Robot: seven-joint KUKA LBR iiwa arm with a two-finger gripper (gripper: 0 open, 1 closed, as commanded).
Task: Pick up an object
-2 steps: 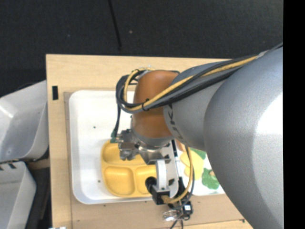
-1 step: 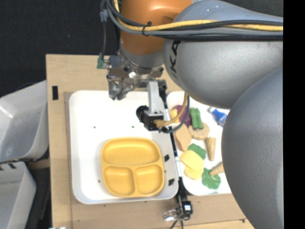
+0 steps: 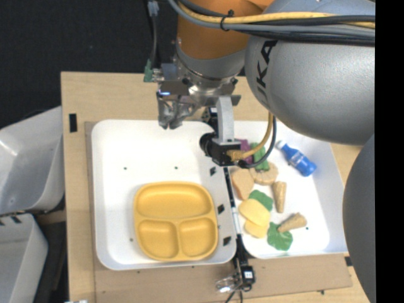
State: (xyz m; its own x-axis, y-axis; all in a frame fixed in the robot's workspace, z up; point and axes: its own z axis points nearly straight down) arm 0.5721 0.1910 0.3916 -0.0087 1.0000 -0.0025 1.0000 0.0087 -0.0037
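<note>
Purple item (image 3: 245,161), mostly hidden

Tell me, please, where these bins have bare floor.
The left white bin is bare between the gripper at its far edge and the yellow three-compartment plastic tray. The right white bin is crowded along the divider with toy food pieces, bare near the small blue bottle.

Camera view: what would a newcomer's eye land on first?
The yellow three-compartment tray stands out most, alone on the white of the left bin. Next, the bulky grey arm with its orange band looms across the top right, its hand above that bin's far edge. In the right bin, small coloured pieces cluster near the divider, with a blue bottle farther back.
</note>
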